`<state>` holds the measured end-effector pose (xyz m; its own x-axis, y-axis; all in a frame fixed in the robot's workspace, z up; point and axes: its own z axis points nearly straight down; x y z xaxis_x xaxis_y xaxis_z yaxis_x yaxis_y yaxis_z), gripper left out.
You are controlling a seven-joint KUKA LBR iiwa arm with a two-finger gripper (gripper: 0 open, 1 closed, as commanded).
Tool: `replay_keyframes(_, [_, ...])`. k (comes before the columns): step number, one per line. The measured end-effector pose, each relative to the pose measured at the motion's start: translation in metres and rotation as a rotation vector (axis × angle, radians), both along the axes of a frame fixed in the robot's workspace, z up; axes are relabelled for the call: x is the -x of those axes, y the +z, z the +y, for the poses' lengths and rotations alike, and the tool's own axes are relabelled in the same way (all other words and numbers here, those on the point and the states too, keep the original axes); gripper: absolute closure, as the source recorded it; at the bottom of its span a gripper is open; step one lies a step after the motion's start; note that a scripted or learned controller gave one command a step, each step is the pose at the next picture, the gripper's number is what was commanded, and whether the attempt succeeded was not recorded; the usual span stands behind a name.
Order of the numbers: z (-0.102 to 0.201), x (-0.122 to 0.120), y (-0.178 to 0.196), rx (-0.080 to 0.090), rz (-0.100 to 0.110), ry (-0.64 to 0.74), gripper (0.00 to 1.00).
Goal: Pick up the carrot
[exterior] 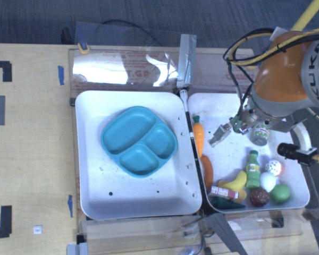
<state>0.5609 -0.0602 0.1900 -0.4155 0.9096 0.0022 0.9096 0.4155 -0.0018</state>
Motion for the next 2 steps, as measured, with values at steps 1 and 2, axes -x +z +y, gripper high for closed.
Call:
replay_keyframes(1, [0.059, -0.008, -0.006, 0.0, -0.002, 0.101, 0.0])
replay_keyframes(2, [0.088, -0.068, -0.004, 0.001, -0.009, 0.418, 0.0])
